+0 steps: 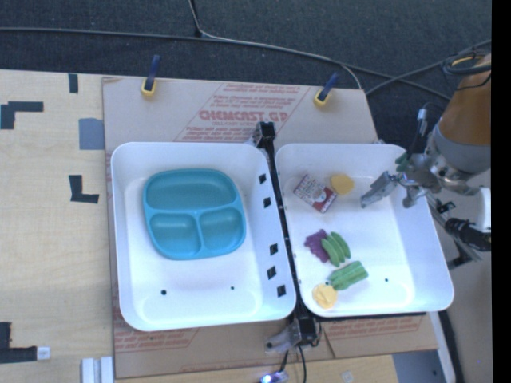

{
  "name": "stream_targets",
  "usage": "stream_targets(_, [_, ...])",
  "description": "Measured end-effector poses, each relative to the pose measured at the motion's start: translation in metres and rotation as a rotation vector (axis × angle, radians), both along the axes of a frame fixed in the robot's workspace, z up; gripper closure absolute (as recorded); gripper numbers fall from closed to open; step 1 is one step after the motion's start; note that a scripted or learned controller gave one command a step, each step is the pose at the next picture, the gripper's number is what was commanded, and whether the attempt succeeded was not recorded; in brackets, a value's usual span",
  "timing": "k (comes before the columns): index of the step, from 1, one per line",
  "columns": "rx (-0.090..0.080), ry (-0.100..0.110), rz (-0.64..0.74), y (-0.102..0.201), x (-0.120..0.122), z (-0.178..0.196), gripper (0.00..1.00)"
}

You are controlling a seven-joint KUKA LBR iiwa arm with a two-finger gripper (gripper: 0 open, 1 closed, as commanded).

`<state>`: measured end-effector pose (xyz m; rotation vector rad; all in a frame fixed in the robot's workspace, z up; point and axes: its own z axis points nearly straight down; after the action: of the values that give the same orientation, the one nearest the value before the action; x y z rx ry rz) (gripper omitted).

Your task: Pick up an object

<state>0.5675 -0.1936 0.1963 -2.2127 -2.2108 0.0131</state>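
Note:
The right bin (pixel 415 246) holds several small items. A red and white packet (pixel 313 191) and a yellow piece (pixel 342 183) lie near its back. A purple grape bunch (pixel 316 244) touches a green vegetable (pixel 337 247) in the middle. A second green piece (pixel 348 275) and a yellow piece (pixel 324 295) lie near the front. My gripper (pixel 393 195) hangs over the bin's back right part, to the right of the yellow piece. It is open, with nothing between its fingers.
The left bin (pixel 128 294) holds a blue divided plate (pixel 193 212). A black divider (pixel 275 214) runs between the bins. Two yellow clamps (pixel 148 86) (pixel 322 96) pin the cardboard sheet at the back. The arm's orange band (pixel 471 114) stands at the right.

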Motion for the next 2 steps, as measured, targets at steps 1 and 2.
stream_targets(1, [-0.002,-0.009,0.003,0.0,0.002,0.005,0.0])
stream_targets(2, [-0.002,-0.009,0.003,-0.004,0.007,-0.057,0.0])
